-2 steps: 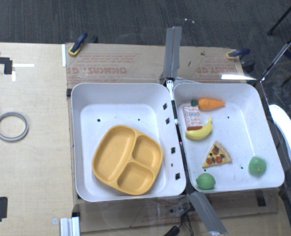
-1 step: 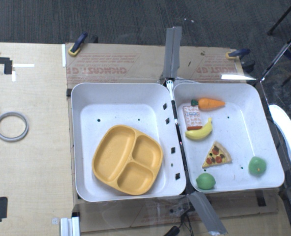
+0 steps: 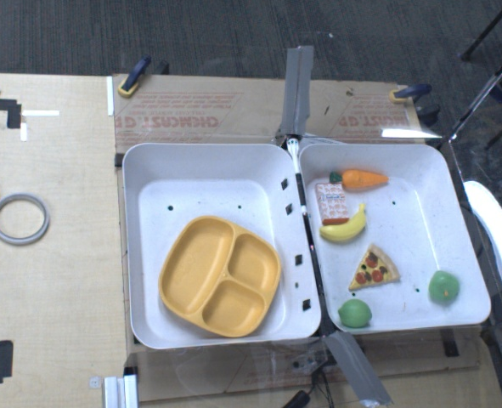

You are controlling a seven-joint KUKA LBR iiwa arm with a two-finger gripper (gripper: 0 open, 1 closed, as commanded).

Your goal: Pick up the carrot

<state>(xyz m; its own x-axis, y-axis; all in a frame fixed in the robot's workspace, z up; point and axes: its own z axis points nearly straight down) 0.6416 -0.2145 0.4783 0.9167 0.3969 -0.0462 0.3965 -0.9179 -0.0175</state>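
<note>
at back of right bin (image 3: 420, 228): carrot (image 3: 365, 178), flat, long way left-right, green top left, tip right. same bin: banana (image 3: 344, 227), pizza slice (image 3: 374, 269). left bin (image 3: 200, 189): yellow plate (image 3: 221, 276). gripper wide or narrow: cannot tell.

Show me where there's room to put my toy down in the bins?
Left bin: bare floor above the yellow plate, along the far wall. Right bin: open floor between the carrot, pizza slice and far green ball. Crowded by the divider, where the carrot, card and banana bunch up.
</note>
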